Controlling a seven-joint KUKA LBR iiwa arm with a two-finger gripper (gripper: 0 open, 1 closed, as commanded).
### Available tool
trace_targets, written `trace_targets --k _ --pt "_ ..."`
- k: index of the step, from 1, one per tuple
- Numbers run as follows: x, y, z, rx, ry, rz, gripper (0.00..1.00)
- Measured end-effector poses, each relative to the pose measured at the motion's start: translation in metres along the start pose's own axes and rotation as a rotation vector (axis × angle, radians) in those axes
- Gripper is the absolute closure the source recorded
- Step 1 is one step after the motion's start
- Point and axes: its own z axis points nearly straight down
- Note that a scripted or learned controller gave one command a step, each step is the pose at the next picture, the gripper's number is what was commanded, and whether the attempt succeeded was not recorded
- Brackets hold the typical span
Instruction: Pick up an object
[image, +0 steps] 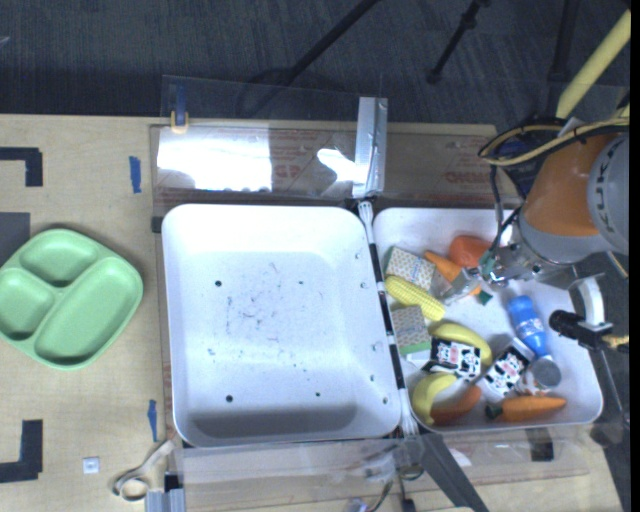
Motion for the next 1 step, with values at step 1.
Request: trace_targets --k 1 --pt "-0.0004 0.0004 -0.0099 -0.002 0.0 0.002 1.0"
